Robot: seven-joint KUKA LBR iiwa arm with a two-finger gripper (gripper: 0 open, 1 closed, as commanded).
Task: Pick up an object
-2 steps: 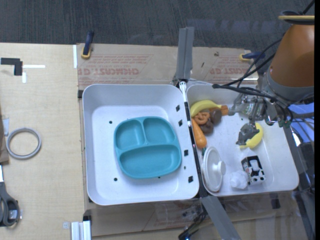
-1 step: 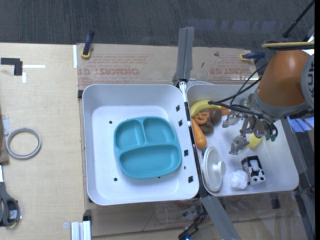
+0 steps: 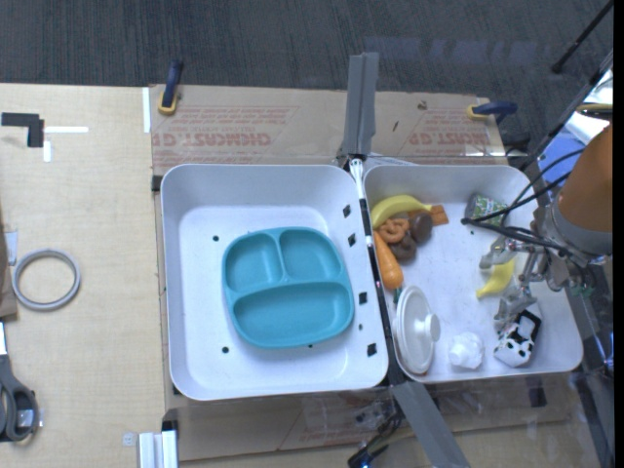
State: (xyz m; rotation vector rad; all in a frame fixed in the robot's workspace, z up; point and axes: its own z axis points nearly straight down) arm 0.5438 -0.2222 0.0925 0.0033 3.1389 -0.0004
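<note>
My gripper (image 3: 513, 298) hangs over the right side of the right bin (image 3: 458, 178), reaching in from the right edge of the view. A small yellow piece (image 3: 495, 279) lies just to its left. A black-and-white toy (image 3: 518, 342) sits right below it, near the bin's front right corner. I see nothing held in the gripper. Further left in the same bin lie a banana (image 3: 400, 207), an orange carrot (image 3: 390, 265) and a white round lid (image 3: 416, 329).
The left bin (image 3: 190, 291) holds a blue divided plate (image 3: 288, 287). A green packet (image 3: 485, 208), a white crumpled lump (image 3: 466, 350), a brown piece (image 3: 421, 227) and an orange ring-shaped snack (image 3: 394, 230) also lie in the right bin. A grey ring (image 3: 43, 279) rests on the bench at left.
</note>
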